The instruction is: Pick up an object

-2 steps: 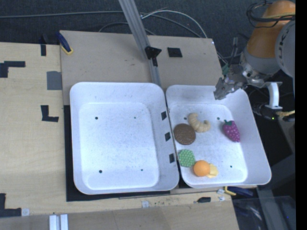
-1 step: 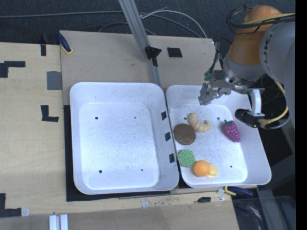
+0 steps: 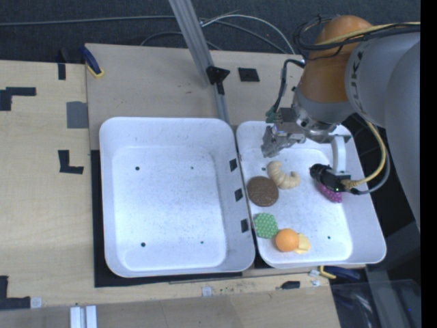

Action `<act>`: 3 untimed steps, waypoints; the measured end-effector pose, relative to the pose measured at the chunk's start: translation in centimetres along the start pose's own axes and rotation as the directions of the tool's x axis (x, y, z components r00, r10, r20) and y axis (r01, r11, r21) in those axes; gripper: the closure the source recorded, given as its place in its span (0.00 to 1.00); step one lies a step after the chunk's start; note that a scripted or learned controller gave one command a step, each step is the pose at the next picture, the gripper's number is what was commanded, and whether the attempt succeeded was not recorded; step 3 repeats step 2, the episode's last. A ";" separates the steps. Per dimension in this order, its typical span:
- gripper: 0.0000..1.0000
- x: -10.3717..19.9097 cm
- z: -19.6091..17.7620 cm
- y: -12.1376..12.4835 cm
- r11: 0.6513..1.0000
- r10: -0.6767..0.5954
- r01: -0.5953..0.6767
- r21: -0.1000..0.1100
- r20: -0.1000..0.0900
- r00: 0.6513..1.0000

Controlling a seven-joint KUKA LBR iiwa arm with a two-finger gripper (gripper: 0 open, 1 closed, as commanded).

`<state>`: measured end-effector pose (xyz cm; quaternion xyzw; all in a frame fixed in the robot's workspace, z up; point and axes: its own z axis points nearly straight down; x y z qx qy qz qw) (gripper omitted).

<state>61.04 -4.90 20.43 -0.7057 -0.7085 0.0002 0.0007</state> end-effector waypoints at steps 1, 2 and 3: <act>1.00 5.1 0.5 -0.8 1.000 0.000 0.000 0.000 0.000 1.000; 1.00 10.5 0.6 -1.5 1.000 -0.001 0.001 0.000 0.000 1.000; 1.00 10.5 0.6 -1.5 1.000 -0.001 0.001 0.000 0.000 1.000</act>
